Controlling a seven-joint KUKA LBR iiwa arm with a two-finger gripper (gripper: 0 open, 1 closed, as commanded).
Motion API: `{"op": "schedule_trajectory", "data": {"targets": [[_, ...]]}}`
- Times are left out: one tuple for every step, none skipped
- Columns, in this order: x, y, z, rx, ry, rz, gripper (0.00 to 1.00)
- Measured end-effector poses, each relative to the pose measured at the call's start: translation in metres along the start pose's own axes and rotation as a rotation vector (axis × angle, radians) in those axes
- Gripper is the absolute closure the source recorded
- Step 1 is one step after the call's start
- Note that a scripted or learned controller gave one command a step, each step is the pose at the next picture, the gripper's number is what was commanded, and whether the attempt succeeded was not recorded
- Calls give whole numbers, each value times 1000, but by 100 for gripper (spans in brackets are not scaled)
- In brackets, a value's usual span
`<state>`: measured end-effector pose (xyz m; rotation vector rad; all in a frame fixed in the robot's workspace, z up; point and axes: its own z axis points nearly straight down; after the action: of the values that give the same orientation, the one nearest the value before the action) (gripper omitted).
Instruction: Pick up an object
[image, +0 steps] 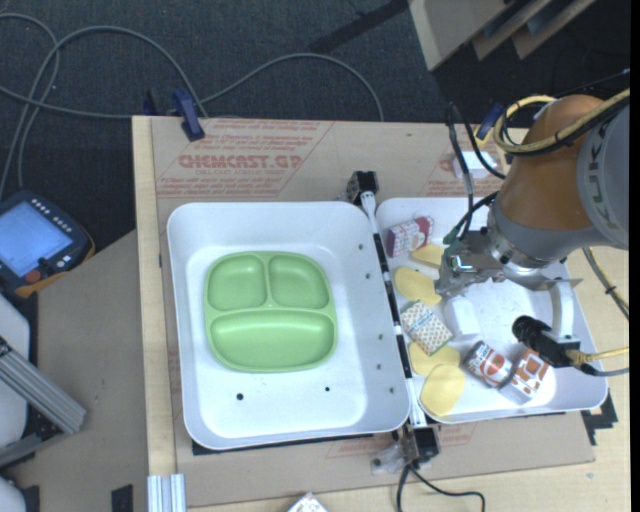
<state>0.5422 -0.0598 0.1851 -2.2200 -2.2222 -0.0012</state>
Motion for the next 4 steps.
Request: {"op": "schedule_trajectory", "data": {"targets": [[0, 0, 1, 1, 0, 0, 0], [-37, 19, 101, 1, -2, 2, 0], [-49, -64, 101, 1, 0, 2, 0], [-34, -63, 101, 1, 1, 0, 0]]}}
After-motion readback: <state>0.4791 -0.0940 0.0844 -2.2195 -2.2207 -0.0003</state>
